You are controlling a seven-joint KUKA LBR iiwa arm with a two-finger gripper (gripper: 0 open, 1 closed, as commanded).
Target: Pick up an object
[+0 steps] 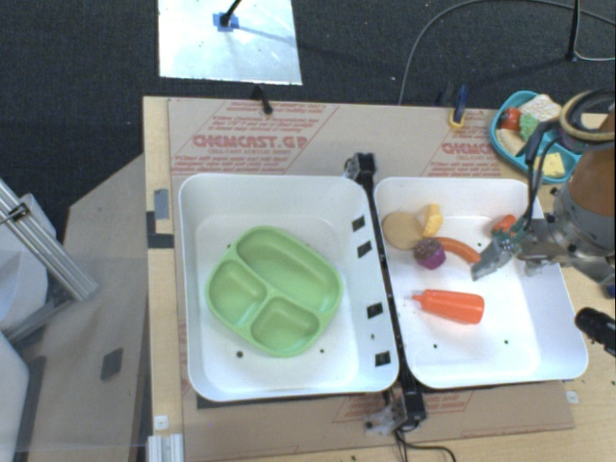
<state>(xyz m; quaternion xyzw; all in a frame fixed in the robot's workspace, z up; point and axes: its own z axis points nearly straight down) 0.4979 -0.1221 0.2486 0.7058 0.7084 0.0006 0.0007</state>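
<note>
Seen from above at a slant, two shallow white bins sit side by side on a brown board. The left bin [207, 354] holds a light green divided plate [275, 291] with three compartments, lying flat near the bin's middle.

The right bin [539, 354] holds several toy foods. Toward its far left corner lies a tan round piece [400, 228], with a small yellow piece [432, 219] touching its right side. Just in front of them sits a dark purple round piece [429, 253], and a curved orange sausage-shaped piece [459, 250] runs from it toward the right. Nearer the bin's middle, an orange bottle-shaped toy [450, 305] lies on its side, apart from the others. A small red-orange piece [504, 224] rests near the far right edge.

The grey arm enters over the right bin's right edge. Its gripper [493, 256] hangs low over the bin, just beside the right end of the sausage-shaped piece. Its dark fingers point toward the left, with nothing visible between them; whether they are spread or closed cannot be told from this angle.
</note>
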